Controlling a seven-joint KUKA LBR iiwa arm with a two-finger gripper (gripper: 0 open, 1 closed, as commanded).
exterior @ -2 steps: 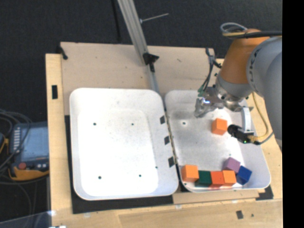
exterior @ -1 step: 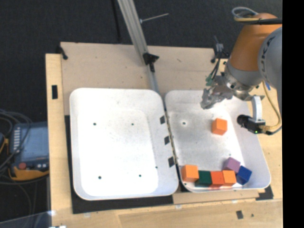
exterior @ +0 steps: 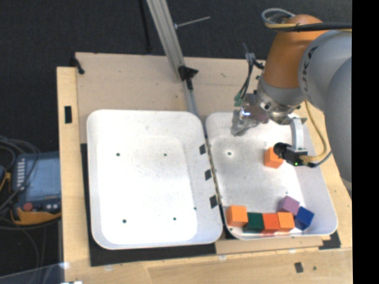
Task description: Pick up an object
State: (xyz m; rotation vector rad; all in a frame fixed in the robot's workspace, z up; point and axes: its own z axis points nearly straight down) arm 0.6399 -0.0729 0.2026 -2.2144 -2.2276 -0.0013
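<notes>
The right bin [exterior: 314,185] has most of its floor bare: a wide speckled white stretch runs from its centre toward its 9 o'clock wall, where it meets the left bin [exterior: 142,176] along a seam marked by small black clips [exterior: 208,173]. The crowding lies along the right bin's 6 o'clock rim, where blocks press against the wall in a row. From 7 toward 5 o'clock they are an orange block [exterior: 237,215], a dark green block [exterior: 255,222], a red-orange block [exterior: 271,221] and a lighter orange block [exterior: 286,220], touching one another, with a purple block [exterior: 290,205] just behind them and a blue block [exterior: 304,216] at the 5 o'clock corner. One more orange cube [exterior: 272,157] sits apart from the row, near the bin's 3 o'clock side, just beside a black fitting [exterior: 288,152] with a small green light.

The gripper [exterior: 241,123] hangs over the right bin's 11 o'clock corner, close to the rim and well apart from every block. Whether its fingers are parted or closed cannot be told from above; nothing is seen between them.

The bench [exterior: 136,81] is pale wood, standing on dark carpet [exterior: 71,16]. A slanted metal rail [exterior: 169,34] crosses its 12 o'clock edge, and a handheld control unit [exterior: 37,185] with cables lies off the bench at 9 o'clock.

The blocks are small, matte, plain-coloured cubes with crisp edges.
</notes>
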